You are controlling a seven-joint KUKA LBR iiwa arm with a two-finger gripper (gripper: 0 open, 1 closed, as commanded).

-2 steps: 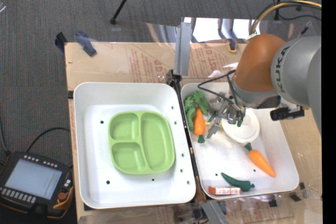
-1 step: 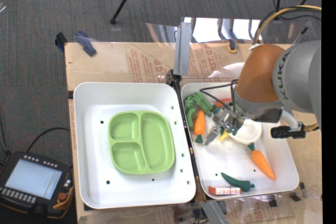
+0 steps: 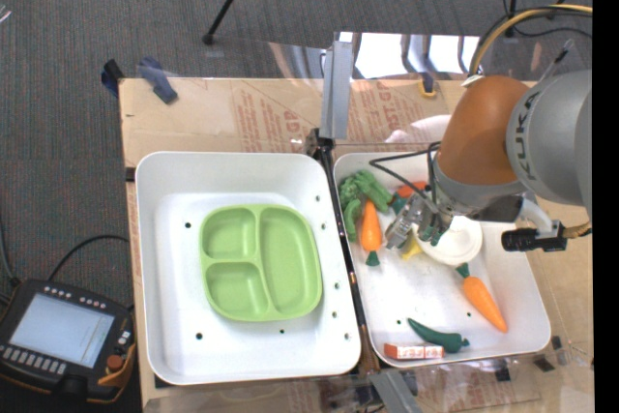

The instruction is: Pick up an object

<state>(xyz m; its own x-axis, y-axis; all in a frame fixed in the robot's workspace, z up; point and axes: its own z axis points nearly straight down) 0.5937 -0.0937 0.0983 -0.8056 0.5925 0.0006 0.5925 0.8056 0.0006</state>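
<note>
Hand (image 3: 414, 229) lowered in right bin (image 3: 522, 324), beside carrot (image 3: 370, 225)

1. I count two white bins: a left bin (image 3: 155, 208) and a right bin (image 3: 527, 305).
2. One green divided plate (image 3: 259, 262), with three compartments, in the left bin.
3. Two toy carrots: one at far left (image 3: 369, 225), one at near right (image 3: 483, 301).
4. One dark green pepper (image 3: 437, 334), near edge.
5. One white dish (image 3: 456, 243).
</note>
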